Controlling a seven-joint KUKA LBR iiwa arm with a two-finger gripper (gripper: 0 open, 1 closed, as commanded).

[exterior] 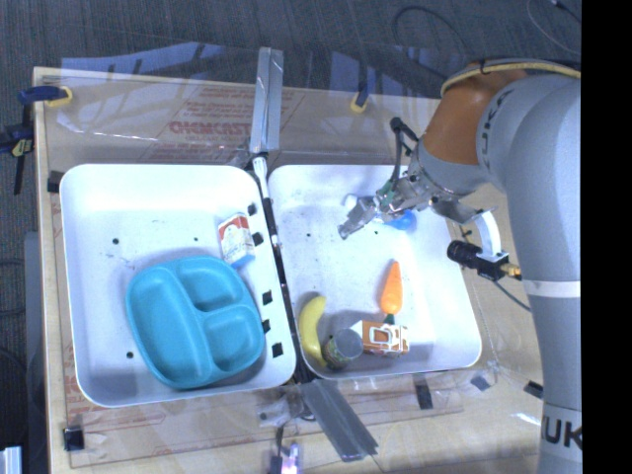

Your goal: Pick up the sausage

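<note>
The grey arm (pixel 553 265) rises closest to the lens, coming in from 3 o'clock with its orange band above the wrist. Its tool (pixel 346 217) hangs over the 12 o'clock part of the right bin (pixel 434 358). Its 2 tips look spread, with nothing between them. A small blue object (pixel 402 218) lies just under the wrist side.

No sausage can be made out with certainty. The nearest candidate is an orange-and-white piece (pixel 384 338) at 6 o'clock in the right bin, too small to identify, well apart from the tool.

A toy sausage would likely be light, smooth and somewhat slippery, rounded so it can roll. It is best taken across its middle, with the tips closing on the short axis.

The right bin also holds:
- a carrot (pixel 392 286) near its centre, pointing toward 12 o'clock;
- a banana (pixel 312 330) at 7 o'clock against the wall;
- a grey can (pixel 344 348) between the banana and the orange-and-white piece, and touching both.

The left bin (pixel 94 191) holds:
- a blue divided tray (pixel 196 320) at 6 o'clock;
- a small red-and-white container (pixel 235 238) at 3 o'clock, beside the divider.

Both bins sit on the bench (pixel 148 117).
</note>
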